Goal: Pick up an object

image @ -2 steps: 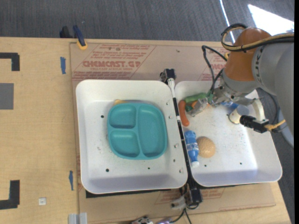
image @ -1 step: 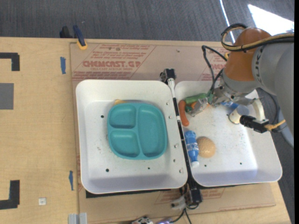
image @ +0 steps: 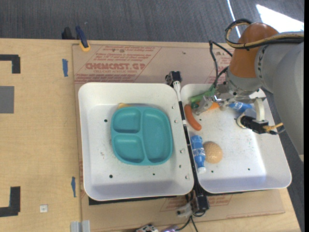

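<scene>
the worktop (image: 34, 144) is pale wood, with a sheet of printed cardboard (image: 116, 62) laid over its middle and right part. on the cardboard sit two shallow white bins side by side, touching along their inner rims. the grey arm (image: 285, 66), with its orange band (image: 248, 52), reaches in over the far right corner of the right bin (image: 251, 173). the left bin (image: 94, 178) carries a teal divided plate (image: 142, 134) lying flat near its middle, with a sliver of something yellowish showing at the plate's far edge. the claw (image: 217, 100) hangs low over the far edge of the right bin, close to a green item (image: 199, 99) and an orange piece (image: 212, 107); whether its fingers are spread or pressed together cannot be told, as wrist hardware and cables crowd that spot. a blue bottle (image: 197, 151) lies along the right bin's left wall, and a tan round object (image: 212, 152) rests just beside it toward the bin's middle. an orange-red sausage-shaped toy (image: 192, 118) lies near the same wall, farther back. a small blue thing (image: 240, 106) sits beside the wrist near the far edge.
</scene>
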You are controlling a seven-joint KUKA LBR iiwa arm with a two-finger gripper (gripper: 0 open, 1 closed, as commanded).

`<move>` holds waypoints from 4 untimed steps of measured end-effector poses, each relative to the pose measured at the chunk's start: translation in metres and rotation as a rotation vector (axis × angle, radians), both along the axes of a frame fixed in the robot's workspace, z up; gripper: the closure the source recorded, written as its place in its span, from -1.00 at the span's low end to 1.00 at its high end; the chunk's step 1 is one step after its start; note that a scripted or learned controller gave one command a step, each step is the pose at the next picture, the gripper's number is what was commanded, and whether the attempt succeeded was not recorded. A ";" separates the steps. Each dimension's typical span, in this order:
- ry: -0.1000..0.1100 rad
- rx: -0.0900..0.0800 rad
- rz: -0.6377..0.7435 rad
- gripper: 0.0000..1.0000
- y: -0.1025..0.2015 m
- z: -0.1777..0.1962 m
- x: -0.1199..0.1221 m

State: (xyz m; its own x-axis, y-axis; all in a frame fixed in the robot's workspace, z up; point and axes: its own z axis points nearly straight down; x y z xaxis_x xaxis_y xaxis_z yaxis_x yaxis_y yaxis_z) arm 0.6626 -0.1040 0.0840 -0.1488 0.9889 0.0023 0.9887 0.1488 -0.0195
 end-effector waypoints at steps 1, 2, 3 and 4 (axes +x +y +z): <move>0.015 0.002 0.001 1.00 0.000 0.008 -0.003; 0.001 0.000 0.002 -1.00 0.001 0.010 0.000; 0.013 0.000 -0.284 -1.00 0.005 0.000 -0.001; 0.013 -0.001 -0.285 -1.00 0.005 0.000 -0.001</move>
State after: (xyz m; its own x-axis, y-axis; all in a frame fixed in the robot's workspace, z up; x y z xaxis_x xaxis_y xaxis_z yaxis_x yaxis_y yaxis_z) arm 0.6614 -0.0989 0.0837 0.1351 0.9908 0.0019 0.9903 -0.1349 -0.0326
